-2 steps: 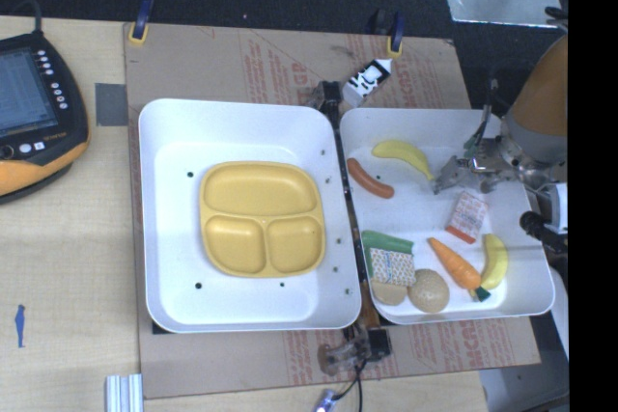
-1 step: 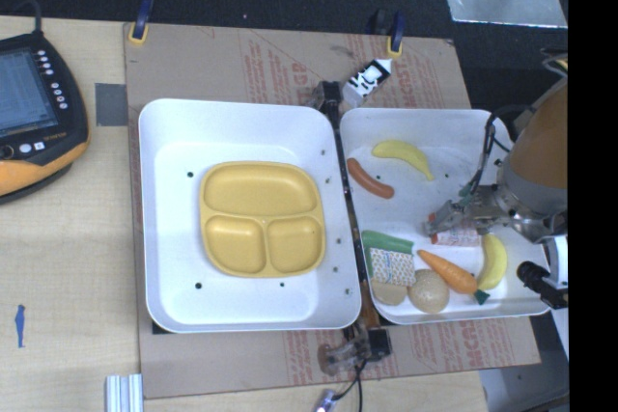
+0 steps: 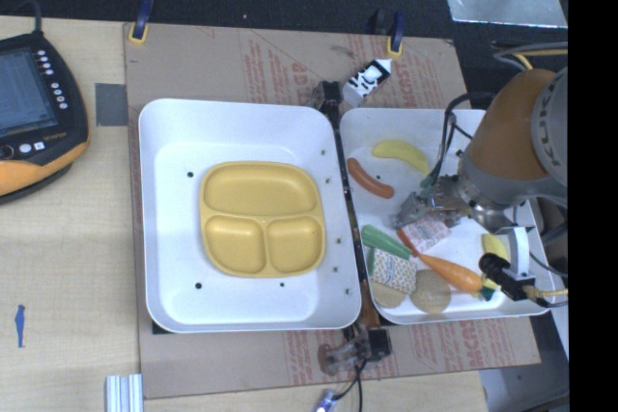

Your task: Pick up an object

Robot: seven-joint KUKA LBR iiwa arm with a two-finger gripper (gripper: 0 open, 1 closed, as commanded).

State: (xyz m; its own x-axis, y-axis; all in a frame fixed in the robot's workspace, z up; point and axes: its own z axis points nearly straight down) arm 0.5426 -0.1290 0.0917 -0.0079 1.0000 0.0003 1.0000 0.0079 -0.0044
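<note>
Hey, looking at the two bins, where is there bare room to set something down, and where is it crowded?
The left bin has bare floor all around the yellow tray, widest on its left. The right bin is crowded: banana, sausage, carrot and other food, with the gripper over it. A small bare patch lies along its top edge, above the banana.

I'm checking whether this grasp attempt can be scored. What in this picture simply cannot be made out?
- Pincer: in the camera view the wrist above covers its fingers, so open or shut is unclear.
- Packet beneath it: partly covered, contact unclear.
- Right bin: far side hidden under the arm.
- Items by the carrot: too small to identify.
</note>
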